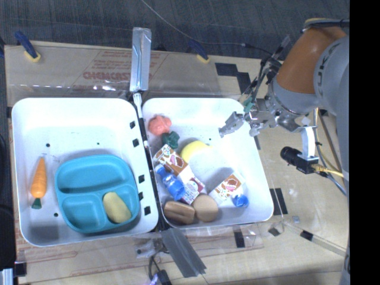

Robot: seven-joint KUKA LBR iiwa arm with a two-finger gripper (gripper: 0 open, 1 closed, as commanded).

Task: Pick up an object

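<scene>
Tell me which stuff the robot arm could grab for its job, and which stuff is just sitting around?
For the job:
- two-finger gripper
- round yellow toy lemon
- red toy strawberry
- brown toy bread roll
- small carton with blue cap

Just lying about:
- orange toy carrot
- blue plastic divided plate
- yellow toy potato on the plate
- blue clamp
</scene>
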